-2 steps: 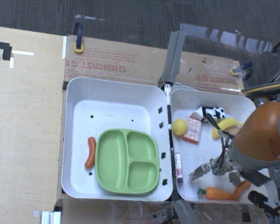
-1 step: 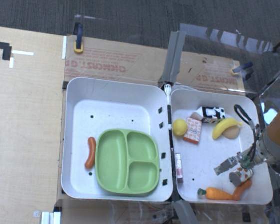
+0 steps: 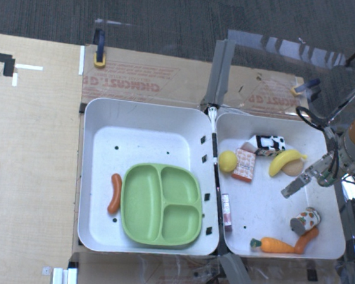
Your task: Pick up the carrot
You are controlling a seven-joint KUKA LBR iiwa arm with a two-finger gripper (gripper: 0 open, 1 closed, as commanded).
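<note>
Carrot (image 3: 277, 246) lying lengthwise along right bin's (image 3: 242, 248) front wall, green top pointing left, free floor behind it, gripper (image 3: 293, 185) above, claw state cannot tell

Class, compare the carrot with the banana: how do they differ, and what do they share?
The carrot is orange; the banana is yellow. The carrot is nearly straight; the banana is curved. The carrot lies by the right bin's near edge, the banana towards its far side. Both lie in the same white bin.
</note>
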